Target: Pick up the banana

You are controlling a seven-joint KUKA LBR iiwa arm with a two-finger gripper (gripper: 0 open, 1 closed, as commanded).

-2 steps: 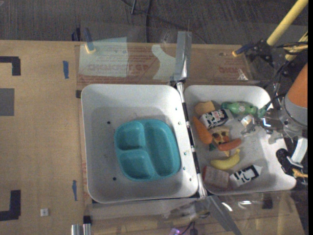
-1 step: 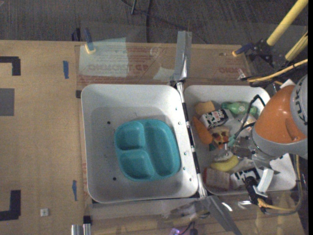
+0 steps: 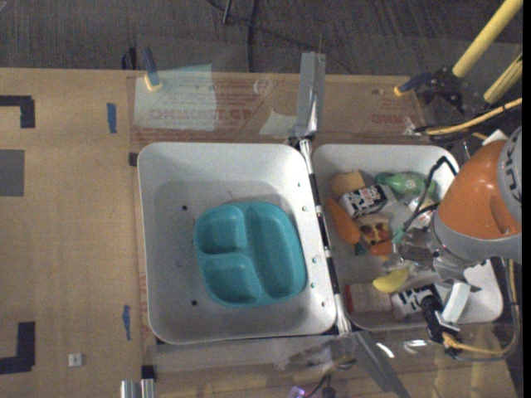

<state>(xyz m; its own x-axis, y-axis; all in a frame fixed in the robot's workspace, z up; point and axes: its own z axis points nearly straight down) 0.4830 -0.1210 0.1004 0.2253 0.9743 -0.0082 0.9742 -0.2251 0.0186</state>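
The banana is a small yellow curved piece lying in the right bin, near its front middle. Part of it is tucked under the arm's wrist. My gripper hangs low over the bin, just above and to the right of the banana, among the clutter. The grey wrist and the orange band cover the view of its tip, so I cannot tell whether it touches the banana.
A carrot, a black-and-white carton, a green item, a tan piece and small red-orange toys crowd the right bin. A dark box lies at its front. The left bin holds a teal divided plate.
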